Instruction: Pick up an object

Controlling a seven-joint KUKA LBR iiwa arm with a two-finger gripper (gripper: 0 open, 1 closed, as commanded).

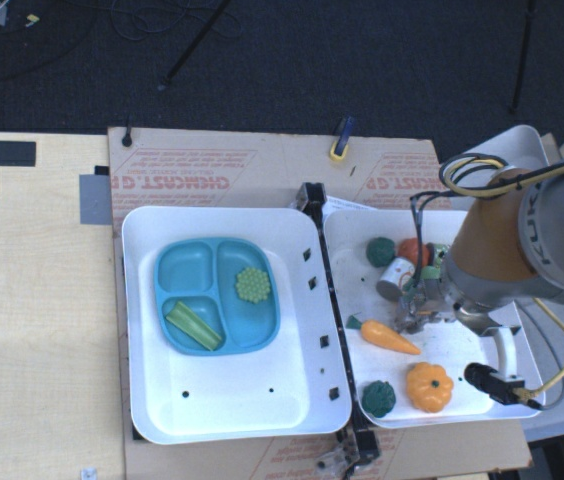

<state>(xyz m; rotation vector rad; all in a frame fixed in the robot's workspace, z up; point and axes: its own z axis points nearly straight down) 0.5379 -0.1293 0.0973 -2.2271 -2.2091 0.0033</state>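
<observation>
We count two white bins side by side: the left bin (162,388) and the right bin (357,243). In the left one sits one blue divided plate (217,293) with three compartments; one holds a round pale-green clump (253,285), another a long green pod (193,325), the third is bare. In the right bin we count one carrot (389,337) lying near the middle, one small orange pumpkin (429,386) toward the near edge, and two dark green lumps, one at the far side (381,251) and one at the near corner (379,398). A red piece (412,251) and a greyish piece (395,275) lie partly under the arm (502,243); we cannot make out what they are. The gripper (414,313) hangs just beside the carrot's thick end, and we cannot tell its state, since cables and shadow blur it.
</observation>
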